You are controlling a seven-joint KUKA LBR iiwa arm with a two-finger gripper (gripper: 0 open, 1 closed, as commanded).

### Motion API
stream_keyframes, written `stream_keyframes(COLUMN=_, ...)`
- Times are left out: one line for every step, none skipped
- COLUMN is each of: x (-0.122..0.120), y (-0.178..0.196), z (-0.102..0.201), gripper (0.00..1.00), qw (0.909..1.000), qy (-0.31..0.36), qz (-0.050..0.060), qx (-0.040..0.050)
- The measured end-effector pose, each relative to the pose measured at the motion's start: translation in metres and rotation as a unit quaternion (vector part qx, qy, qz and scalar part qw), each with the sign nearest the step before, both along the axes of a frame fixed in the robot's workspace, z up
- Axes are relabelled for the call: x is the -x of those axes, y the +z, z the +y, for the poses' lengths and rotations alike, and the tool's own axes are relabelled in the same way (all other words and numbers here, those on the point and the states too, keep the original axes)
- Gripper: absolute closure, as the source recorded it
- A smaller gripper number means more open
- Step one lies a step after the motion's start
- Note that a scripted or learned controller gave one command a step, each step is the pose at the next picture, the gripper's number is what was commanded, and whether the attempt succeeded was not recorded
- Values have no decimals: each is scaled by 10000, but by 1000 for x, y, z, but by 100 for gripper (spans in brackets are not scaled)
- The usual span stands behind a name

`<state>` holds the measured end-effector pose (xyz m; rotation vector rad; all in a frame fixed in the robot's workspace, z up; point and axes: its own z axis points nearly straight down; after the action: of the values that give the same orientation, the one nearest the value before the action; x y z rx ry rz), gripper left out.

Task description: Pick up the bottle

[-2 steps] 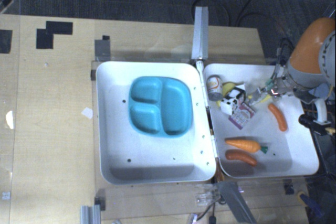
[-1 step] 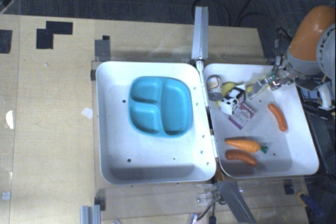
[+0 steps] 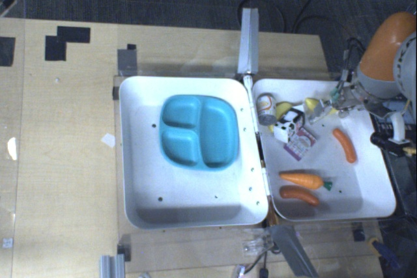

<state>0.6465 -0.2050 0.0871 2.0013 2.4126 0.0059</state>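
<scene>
Left bin (image 3: 130, 159): one blue divided plate (image 3: 199, 131), three compartments, lying flat near the middle.

Right bin (image 3: 374, 202): small bottle (image 3: 265, 108), apparently on its side, at the upper left corner close to the dividing wall. Just beside it, a black-and-white toy (image 3: 287, 124), possibly a cow, and a yellow item (image 3: 311, 104) too small to name. A purple-and-white packet (image 3: 299, 142) lies below the toy. One sausage (image 3: 345, 144) toward the right; a carrot (image 3: 304, 180) and a second sausage (image 3: 299, 194) near the front.

Gripper (image 3: 339, 101): over the bin's upper right, near the yellow item, well apart from the bottle. Opening cannot be told.
</scene>
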Motion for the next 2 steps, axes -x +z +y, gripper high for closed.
stream_keyframes(x=-24, y=67, z=62, gripper=0, qw=10000, qy=-43, qz=-10, qx=-5)
stream_keyframes(x=-25, y=0, z=111, gripper=0, qw=9958, qy=-915, qz=-2, qx=-14)
